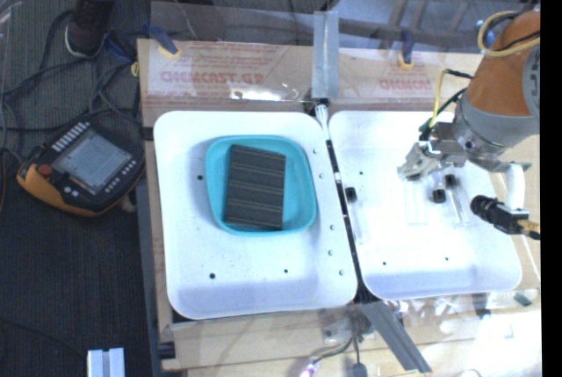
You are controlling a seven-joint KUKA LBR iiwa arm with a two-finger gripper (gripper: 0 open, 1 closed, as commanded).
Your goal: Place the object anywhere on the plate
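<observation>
Object on the plate, arm over the other bin

Nearest the camera, the front rim of the left bin (263, 300) is seen bare and white. From the hand outward: the gripper (436, 177) is held over the right bin (421, 265), hanging from the grey arm (500, 116) with its orange band, and whether it is open or closed cannot be told from this slanted view; nothing can be made out between its tips. A small dark piece (349, 192) is seen at the seam between the two bins, well apart from the hand.

Across the seam, the blue plate (301, 191) is seated in the middle of the left bin, and the dark ribbed block (255, 186) is lying flat on it, wholly within the plate's rim. The placing is therefore judged to be done, with little or nothing left beyond clearing the arm.

The block is seen as a flat dark grey rectangle, ridged along its length, slightly skewed to the plate's edges; a rigid, light thing is suggested
</observation>
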